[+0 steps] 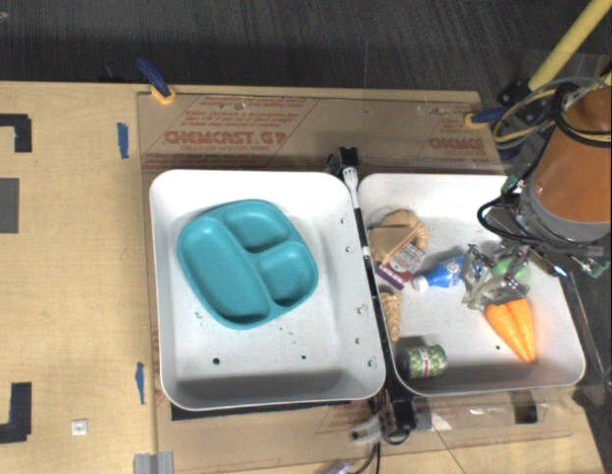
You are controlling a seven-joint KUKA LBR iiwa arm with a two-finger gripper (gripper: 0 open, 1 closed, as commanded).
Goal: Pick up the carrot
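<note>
The tool [496, 282] hangs low in the right bin [568, 368], just above the leafy end of the carrot [513, 328]; whether its metal fingers are spread or pressed together cannot be told from this slanted view. The carrot, a short orange cone with a green top, lies just below the tool, its tip pointing toward the bin's near right corner. It looks like a light, stiff plastic toy, smooth and likely slippery; its thick upper half seems the safest place to grip. Left of the carrot lie a small blue-and-white bottle [439, 275], a snack packet [400, 255] and a green can [422, 360]. Farther left, the other bin [188, 373] holds a teal divided plate [249, 262].
</note>
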